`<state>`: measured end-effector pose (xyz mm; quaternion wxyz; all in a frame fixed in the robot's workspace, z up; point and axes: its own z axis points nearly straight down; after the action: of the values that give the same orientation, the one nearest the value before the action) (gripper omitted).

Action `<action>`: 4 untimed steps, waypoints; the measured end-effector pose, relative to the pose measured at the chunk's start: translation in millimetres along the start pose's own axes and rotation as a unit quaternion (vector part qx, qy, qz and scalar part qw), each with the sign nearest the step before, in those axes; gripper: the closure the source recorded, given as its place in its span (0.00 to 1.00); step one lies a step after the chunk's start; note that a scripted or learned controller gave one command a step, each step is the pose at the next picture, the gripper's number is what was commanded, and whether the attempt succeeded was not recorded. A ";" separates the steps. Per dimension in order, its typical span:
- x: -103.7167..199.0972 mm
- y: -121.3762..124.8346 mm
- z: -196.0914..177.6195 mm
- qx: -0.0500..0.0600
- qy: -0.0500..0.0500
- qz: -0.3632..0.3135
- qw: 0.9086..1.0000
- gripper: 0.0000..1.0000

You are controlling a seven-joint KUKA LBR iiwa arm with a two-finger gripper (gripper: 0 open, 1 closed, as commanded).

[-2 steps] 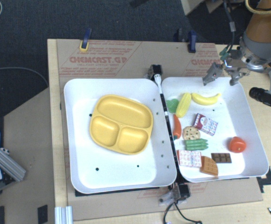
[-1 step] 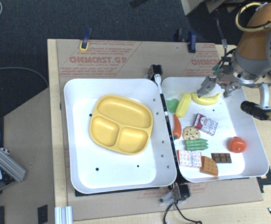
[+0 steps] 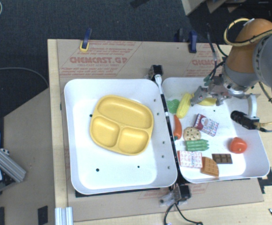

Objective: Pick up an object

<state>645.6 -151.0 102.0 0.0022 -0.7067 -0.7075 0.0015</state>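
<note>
Nearest my camera lay a waffle (image 3: 209, 167) and a chocolate bar (image 3: 222, 159), well below the tool (image 3: 209, 95) in the right bin (image 3: 253, 165). I saw the tool low over that bin's upper part, its fingers seemingly closed on something yellow (image 3: 209, 101), though I could not tell for sure. Just to its left lay a corn cob (image 3: 184, 105); the left bin (image 3: 77, 139) held a yellow tray (image 3: 121, 124).

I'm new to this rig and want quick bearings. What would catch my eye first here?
The yellow divided tray sits alone in the left bin. The right bin holds a jumble of toy food, with a red tomato near its right side. The gripper hangs over that bin's far end, close to the corn cob.
</note>
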 end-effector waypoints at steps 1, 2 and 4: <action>0.3 -0.4 18.3 0.000 0.000 0.000 1.000 0.00; 0.6 0.9 6.0 -0.003 -0.001 0.000 1.000 1.00; 6.4 16.4 -91.3 -0.006 -0.001 0.000 1.000 1.00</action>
<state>662.5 -144.6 193.2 -0.0032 -0.7067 -0.7075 -0.0018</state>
